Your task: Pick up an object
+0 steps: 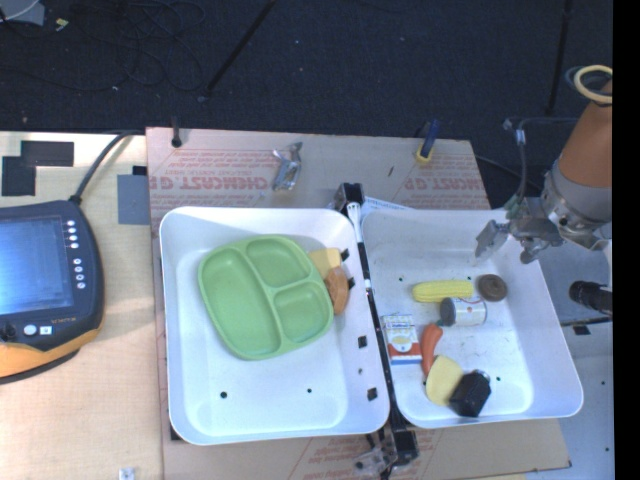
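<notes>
- Nearest the camera, in the right bin [560,393], a black lump [470,393] lay touching a yellow piece [441,377] close to the bin's near edge, with a carrot [430,343] just beyond them.
- A small printed carton [400,336] rested against the bin's left wall, and a short silver can [464,313] lay on its side near the middle of the floor.
- Farther back, a corn cob [442,290] lay crosswise with a brown disc [491,288] just beside its right end. These loose items were the candidates for the pick, scattered apart, probably so that each could be reached alone.
- In the left bin [200,388], a green divided plate [266,295] sat flat, filling most of the middle. A yellow block [324,260] and a brown piece [339,291] were wedged between the plate's right side and the wall shared with the right bin.
- The gripper [512,239] hung above the far right corner of the right bin, beyond the brown disc. Its jaws stood spread apart with nothing between them, which suggests it was poised before a descent rather than carrying anything.
- A tablet-like pendant [40,278] lay at the left edge of the tabletop [130,368], well apart from both bins.
- At the far edge, clamps [288,166] pinned a cardboard sheet [330,173] beneath the bins, presumably to keep them from sliding.
</notes>
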Controlling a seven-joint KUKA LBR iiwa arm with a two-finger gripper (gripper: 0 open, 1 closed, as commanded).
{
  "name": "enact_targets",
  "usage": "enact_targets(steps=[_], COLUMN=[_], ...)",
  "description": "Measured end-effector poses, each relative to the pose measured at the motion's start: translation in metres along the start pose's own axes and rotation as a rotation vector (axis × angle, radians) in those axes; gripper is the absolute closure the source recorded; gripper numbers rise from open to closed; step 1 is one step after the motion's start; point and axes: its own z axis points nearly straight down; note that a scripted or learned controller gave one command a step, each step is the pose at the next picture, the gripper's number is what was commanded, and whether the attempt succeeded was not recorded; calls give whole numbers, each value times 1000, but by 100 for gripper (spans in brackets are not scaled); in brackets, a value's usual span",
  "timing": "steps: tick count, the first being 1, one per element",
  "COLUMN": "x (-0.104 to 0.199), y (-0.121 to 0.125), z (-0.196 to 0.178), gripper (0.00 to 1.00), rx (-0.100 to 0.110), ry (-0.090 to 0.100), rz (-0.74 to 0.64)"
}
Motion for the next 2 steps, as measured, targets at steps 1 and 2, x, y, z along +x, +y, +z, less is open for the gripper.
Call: enact_targets(steps=[1,2], x=[58,115], y=[-22,40], z=[95,108], gripper=[0,0], rx=[-1,-2], ry=[0,2], rz=[0,-4])
